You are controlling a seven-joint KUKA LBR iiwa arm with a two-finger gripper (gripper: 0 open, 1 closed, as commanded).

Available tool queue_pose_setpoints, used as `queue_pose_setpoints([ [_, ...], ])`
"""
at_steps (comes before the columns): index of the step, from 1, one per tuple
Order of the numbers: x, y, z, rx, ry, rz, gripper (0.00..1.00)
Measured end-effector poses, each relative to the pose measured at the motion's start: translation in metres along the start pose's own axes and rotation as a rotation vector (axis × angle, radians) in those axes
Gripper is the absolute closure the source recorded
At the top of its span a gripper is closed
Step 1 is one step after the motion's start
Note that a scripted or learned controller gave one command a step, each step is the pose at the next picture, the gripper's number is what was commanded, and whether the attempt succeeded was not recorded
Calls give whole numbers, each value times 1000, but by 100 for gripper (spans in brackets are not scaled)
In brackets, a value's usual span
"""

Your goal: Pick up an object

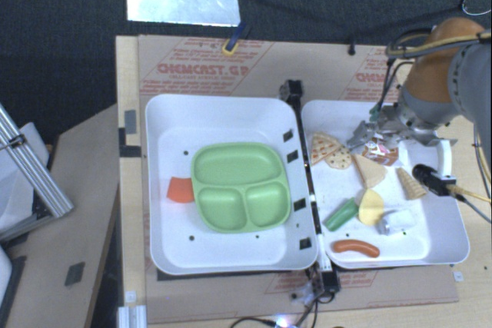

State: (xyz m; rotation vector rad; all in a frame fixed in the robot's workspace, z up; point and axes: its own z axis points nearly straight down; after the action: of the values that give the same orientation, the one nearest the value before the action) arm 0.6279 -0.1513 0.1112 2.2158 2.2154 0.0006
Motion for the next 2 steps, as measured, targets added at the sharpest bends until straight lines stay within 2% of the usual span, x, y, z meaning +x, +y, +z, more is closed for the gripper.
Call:
queue_pose_setpoints([
  [1, -1, 5, 1, -15, -2, -1, 0],
  [2, 0, 9, -12, -28, -3, -3, 100],
])
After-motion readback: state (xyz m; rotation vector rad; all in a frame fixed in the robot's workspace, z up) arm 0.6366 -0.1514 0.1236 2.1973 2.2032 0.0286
